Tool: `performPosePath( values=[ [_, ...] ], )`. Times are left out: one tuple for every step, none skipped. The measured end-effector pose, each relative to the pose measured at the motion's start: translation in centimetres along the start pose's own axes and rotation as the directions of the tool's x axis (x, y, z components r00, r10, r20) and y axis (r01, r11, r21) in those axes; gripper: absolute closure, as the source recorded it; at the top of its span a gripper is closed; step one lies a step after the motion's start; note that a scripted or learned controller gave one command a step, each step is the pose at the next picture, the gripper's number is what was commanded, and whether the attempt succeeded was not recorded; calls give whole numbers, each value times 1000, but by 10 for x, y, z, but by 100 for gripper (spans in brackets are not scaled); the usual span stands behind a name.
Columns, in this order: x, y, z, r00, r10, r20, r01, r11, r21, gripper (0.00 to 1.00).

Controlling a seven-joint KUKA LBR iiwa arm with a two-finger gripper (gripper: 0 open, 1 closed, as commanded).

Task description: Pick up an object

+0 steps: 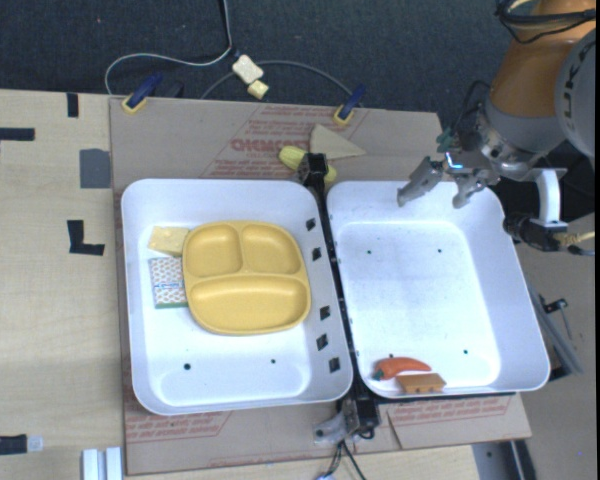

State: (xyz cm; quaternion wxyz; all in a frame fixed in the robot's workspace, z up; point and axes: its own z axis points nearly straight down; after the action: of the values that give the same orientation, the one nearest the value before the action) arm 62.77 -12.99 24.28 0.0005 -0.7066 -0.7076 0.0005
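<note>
My gripper [442,191] hangs open over the far right corner of the right bin [430,268], its two grey fingers spread apart with nothing between them. An orange carrot-like piece [403,365] and a small tan block [420,381] lie together at the near edge of the right bin, far from the gripper. In the left bin [220,378] a yellow divided plate [246,276] rests in the middle, with a pale yellow wedge [167,239] and a patterned card [166,281] tucked at its left side.
Black clips [317,171] join the two bins along the centre seam. Behind the bins, on brown cardboard [270,133], lie a yellow item [293,155] and a tan wedge [337,143]. A cable with a white plug [246,69] runs across the dark floor.
</note>
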Motion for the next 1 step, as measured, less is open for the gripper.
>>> performPosePath(
  values=[
    [24, 12, 122, 1000, -1, -1, 1, 1000, 3, 0]
  ],
)
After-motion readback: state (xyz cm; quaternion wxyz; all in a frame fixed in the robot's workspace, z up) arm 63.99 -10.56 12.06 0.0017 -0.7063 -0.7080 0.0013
